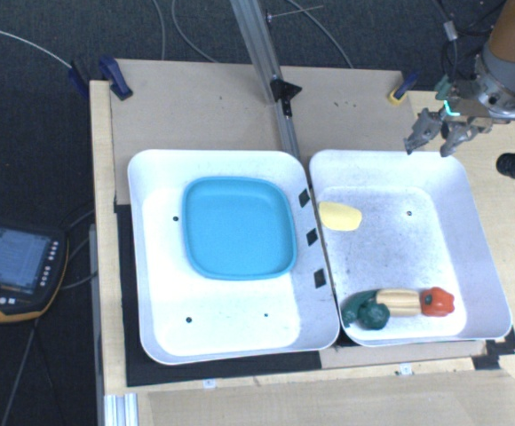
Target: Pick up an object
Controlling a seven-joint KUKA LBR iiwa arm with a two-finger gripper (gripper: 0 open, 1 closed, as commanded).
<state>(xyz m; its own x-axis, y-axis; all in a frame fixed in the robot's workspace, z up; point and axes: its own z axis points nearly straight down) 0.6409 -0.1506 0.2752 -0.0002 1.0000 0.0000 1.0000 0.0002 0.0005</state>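
Gripper (pixel 435 138) hovers past right bin's (pixel 471 202) far rim, fingers spread, empty. Yellow piece (pixel 339 216) lies at bin's left wall: likely light, smooth, rounded. Pinch across its narrow width, from above.

A square plate (pixel 240 227) is placed in the left bin (pixel 151 327). To its right, in the right bin (pixel 471 202), a small rounded piece (pixel 339 216) is located; three toy items (pixel 398 304) are grouped nearer the camera.

Open floor mid right bin (pixel 471 238) (toys (pixel 400 305) along near wall).
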